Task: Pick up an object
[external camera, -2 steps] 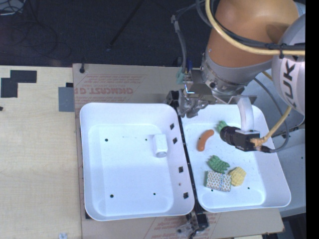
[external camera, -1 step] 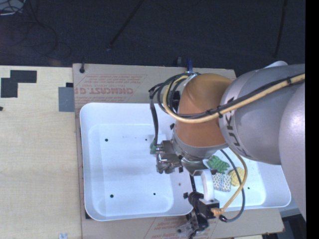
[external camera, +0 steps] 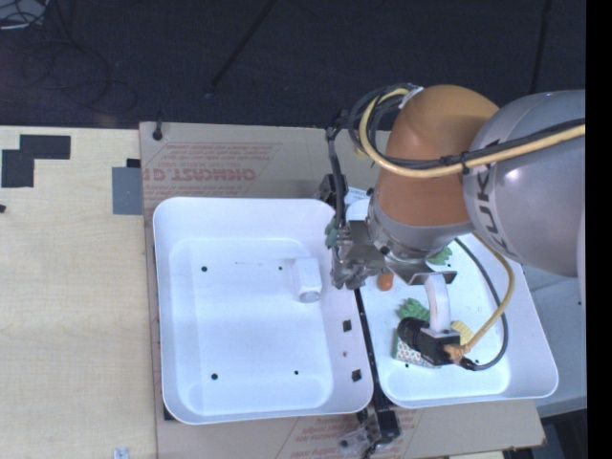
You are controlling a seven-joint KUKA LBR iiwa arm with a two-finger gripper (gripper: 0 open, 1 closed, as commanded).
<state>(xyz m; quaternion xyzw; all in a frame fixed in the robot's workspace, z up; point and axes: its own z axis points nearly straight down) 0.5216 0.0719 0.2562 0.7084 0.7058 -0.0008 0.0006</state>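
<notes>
- Nearest me, the cardboard sheet (external camera: 316,436) with red print lies under both bins and shows past their near edges.
- The right bin (external camera: 524,357) holds the small items, grouped in its left half. I see a speckled flat piece (external camera: 408,354) nearest, and a yellow object (external camera: 463,330) just right of it and a little farther.
- A green object (external camera: 413,309) lies just beyond the speckled piece. An orange object (external camera: 384,281), small and round, sits farther still, close under the wrist.
- The left bin (external camera: 239,338) holds one white cylinder (external camera: 308,282), lying on its side against the bin's right wall, about midway between near and far.
- The gripper (external camera: 346,262) is low over the divide between the two bins, just right of the white cylinder and just left of the orange object. I cannot tell whether it is open or closed, and I see nothing in its grasp.
- The arm (external camera: 435,151) reaches in from the right and covers the far part of the right bin.
- On the far left, dark patches (external camera: 38,156) mark the pale bench (external camera: 72,323).
</notes>
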